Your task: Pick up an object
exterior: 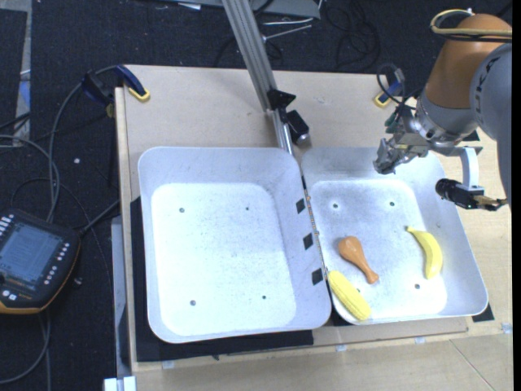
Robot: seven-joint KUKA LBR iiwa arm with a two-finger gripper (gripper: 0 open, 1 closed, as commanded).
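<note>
**Listing of one surface, two bins, one arm and three toy foods**

Starting with the largest item: a pale wooden surface (pixel 203 104), rectangular, carrying everything below, with clamps at its far corners.

Left bin (pixel 220 243): shallow, white, rounded corners, floor speckled with fine dark marks. It overlaps the inner edge of its neighbour.

Right bin (pixel 366 202): same make, holding all three loose objects in its near half.

Arm (pixel 468 63): grey with an orange section, entering from the right and bending down toward the far rim of the right bin.

Metal post (pixel 252 47): slanted, silver, rising from between the bins at the far side.

Handheld controller (pixel 28 255): on the floor to the left of the surface, screen facing up, cables trailing.

Gripper (pixel 387 163): dark, poised over the far right part of the right bin, well apart from every object. Whether its fingers are apart or together cannot be told.

Banana (pixel 429 251): yellow, curved, near the right wall of the right bin.

Corn cob (pixel 348 296): yellow, lying at the near left corner of the right bin, just beside the dividing edge.

Drumstick (pixel 358 257): orange-brown, between the banana and the corn cob, near the latter.
</note>
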